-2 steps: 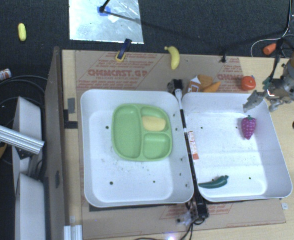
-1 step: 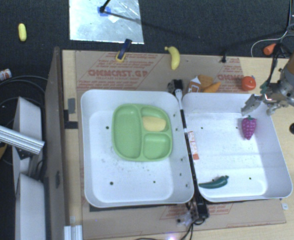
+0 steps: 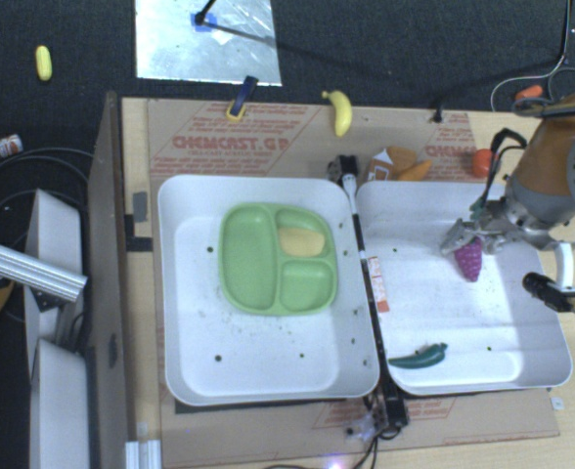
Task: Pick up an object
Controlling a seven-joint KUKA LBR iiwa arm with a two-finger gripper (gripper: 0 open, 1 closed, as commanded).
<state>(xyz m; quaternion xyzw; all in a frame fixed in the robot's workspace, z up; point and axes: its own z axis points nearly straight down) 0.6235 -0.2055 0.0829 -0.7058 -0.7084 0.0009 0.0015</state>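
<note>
My gripper (image 3: 471, 240) hangs over the far right part of the right bin (image 3: 434, 286). A purple bunch of grapes (image 3: 469, 260) sits right under its fingertips, between the grey fingers, which look shut on its top. A dark green pepper (image 3: 419, 357) lies near the right bin's front edge. In the left bin (image 3: 195, 360) rests a green divided plate (image 3: 276, 259) with a pale yellow piece (image 3: 303, 238) in its upper right compartment.
A yellow banana (image 3: 340, 112) and an orange object (image 3: 405, 167) lie on the cardboard behind the bins. A red-orange item (image 3: 481, 161) sits behind the right bin. A black part of the arm (image 3: 552, 291) reaches over the right bin's right edge.
</note>
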